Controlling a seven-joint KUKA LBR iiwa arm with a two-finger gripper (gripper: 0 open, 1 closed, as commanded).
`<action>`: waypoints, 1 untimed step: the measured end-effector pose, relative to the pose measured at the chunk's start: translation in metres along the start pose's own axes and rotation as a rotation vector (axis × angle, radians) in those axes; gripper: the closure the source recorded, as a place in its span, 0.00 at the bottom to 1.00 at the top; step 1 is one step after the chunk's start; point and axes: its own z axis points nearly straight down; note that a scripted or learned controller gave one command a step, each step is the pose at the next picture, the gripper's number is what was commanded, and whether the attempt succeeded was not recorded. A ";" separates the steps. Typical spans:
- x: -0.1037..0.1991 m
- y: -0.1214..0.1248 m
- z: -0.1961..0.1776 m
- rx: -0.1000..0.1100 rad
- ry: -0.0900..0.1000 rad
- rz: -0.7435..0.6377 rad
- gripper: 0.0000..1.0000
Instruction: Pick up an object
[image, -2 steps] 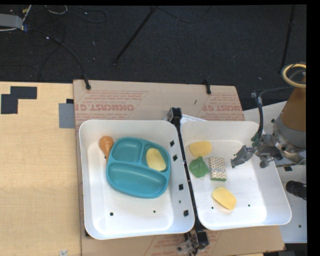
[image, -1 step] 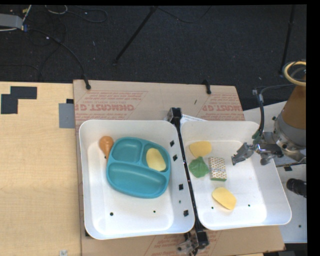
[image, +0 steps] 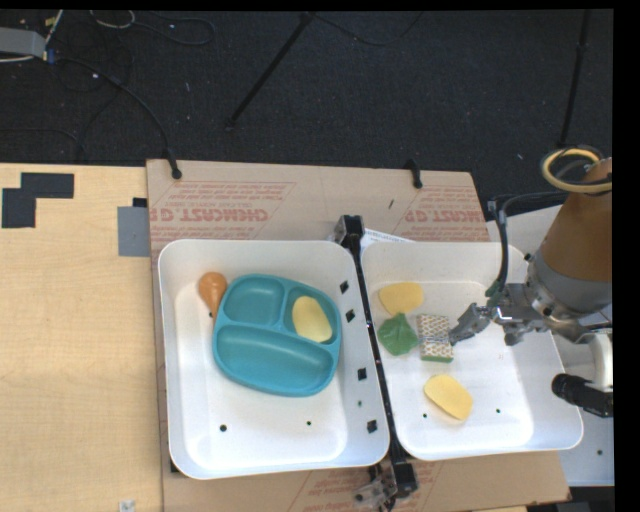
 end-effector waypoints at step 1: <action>0.003 0.006 0.046 0.000 0.000 0.001 0.00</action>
